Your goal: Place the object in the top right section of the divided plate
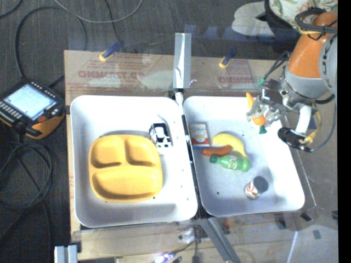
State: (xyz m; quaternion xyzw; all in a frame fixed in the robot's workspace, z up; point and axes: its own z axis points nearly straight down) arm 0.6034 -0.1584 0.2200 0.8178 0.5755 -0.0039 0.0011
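Dark carpet, two white bins. Gripper (262, 114) clamped on small orange carrot-shaped toy (257, 115) above right bin (285, 201) — carry left, release over yellow divided plastic plate (126, 166), top-right section.

- The divided plate (126, 166) is yellow, with three sections, lying flat in the left bin.
- The object, a small orange carrot (256, 113), is at the right bin's upper right edge.

One fixed camera looks down aslant on both white bins (82, 212), fairly near.
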